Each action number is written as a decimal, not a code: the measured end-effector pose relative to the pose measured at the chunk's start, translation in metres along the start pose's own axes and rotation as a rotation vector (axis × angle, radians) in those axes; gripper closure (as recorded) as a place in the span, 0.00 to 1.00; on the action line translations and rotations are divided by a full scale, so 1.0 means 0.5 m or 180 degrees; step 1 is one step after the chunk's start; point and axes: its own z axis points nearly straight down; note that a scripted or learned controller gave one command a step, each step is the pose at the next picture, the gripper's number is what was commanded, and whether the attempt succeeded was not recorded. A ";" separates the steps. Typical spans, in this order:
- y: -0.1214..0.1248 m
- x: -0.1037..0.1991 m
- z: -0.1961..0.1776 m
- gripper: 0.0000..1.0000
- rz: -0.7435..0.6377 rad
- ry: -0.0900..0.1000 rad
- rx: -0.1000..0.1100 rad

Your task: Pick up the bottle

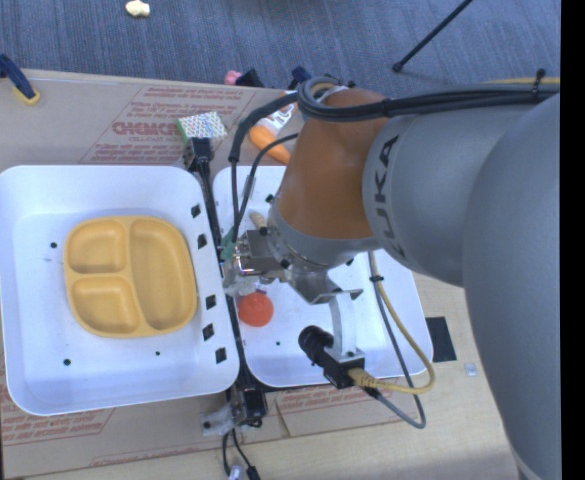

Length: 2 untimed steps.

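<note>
Arm low over the right bin, bottle at the bin's far edge.

The bottle (272, 133), orange with a white label, lies at the right bin's (397, 293) far edge, partly behind the arm. The gripper (257, 268) is nearer, just above an orange ball (256, 310); its state I cannot tell. A yellow divided tray (130, 274) lies in the left bin (22, 268).

Two bins side by side on the bench (92, 138), divided plate (130, 274) in the left bin (32, 368), small round object (256, 310) in the right bin (292, 368) near the shared wall, bottle (272, 133) at the right bin's far edge, arm (392, 188) above the right bin.
</note>
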 end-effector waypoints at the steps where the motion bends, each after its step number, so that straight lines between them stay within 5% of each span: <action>1: -0.002 -0.108 -0.053 1.00 0.0338 -0.0001 -0.0010; 2: -0.004 -0.130 0.111 1.00 -0.1034 0.0000 0.0000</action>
